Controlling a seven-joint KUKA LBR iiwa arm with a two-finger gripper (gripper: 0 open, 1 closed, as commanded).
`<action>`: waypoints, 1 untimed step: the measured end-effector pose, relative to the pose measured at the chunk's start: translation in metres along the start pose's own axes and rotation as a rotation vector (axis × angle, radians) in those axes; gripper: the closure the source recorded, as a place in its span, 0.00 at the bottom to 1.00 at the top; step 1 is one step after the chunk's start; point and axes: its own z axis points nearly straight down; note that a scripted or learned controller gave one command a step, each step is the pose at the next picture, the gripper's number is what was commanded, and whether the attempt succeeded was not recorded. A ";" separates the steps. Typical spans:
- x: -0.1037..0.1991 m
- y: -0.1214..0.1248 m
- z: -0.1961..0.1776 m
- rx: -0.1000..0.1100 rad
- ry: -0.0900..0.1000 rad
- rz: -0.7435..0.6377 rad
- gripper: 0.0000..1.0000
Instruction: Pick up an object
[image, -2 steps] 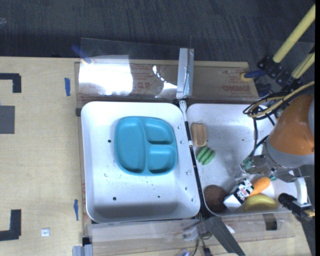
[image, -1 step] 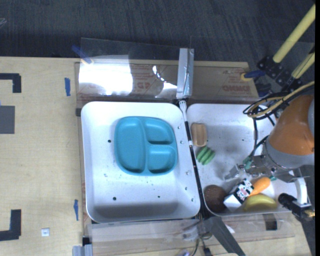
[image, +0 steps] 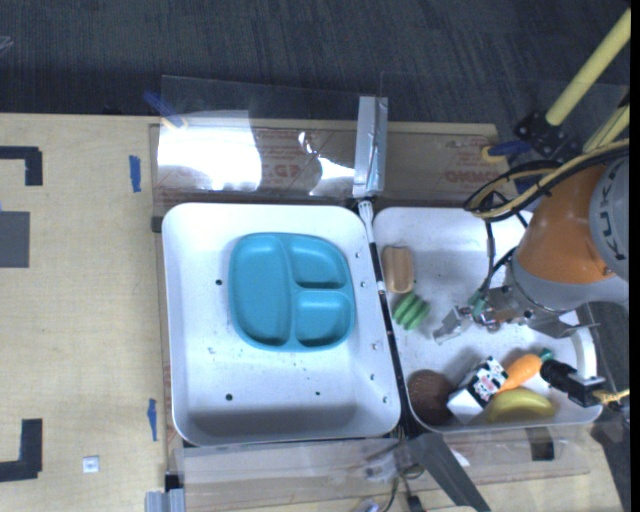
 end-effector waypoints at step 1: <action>0.057 -0.039 -0.076 -0.002 0.000 -0.098 0.00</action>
